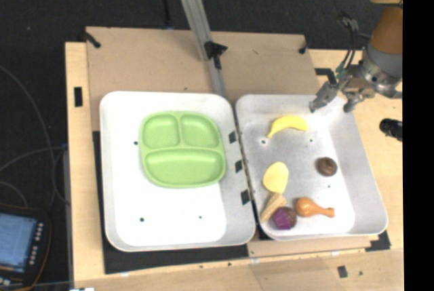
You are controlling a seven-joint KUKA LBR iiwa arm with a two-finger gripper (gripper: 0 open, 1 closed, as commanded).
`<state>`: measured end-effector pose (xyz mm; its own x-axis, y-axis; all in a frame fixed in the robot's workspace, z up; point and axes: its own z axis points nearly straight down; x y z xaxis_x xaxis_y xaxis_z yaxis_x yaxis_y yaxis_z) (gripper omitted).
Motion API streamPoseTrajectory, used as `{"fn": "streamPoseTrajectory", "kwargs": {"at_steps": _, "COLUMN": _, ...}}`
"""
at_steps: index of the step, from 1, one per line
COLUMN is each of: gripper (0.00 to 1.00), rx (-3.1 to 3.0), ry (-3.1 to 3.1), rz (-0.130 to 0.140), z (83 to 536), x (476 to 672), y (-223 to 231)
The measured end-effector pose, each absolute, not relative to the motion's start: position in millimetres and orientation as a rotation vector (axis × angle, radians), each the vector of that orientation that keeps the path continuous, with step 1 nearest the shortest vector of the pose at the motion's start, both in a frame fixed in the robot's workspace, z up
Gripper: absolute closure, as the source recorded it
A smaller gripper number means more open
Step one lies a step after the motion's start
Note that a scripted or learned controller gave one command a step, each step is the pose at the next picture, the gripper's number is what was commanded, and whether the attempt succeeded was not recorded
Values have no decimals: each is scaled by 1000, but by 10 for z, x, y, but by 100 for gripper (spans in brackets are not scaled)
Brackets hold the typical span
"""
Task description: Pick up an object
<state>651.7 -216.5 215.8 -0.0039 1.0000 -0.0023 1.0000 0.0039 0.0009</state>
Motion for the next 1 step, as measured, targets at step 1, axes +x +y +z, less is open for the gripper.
{"fn": "streamPoseTrajectory", "kwargs": {"at_steps": 1, "gripper": 0, "rx": 2214, "ry": 2226, "rz": -3, "z": 2158, "x": 6517, "y": -2167}}
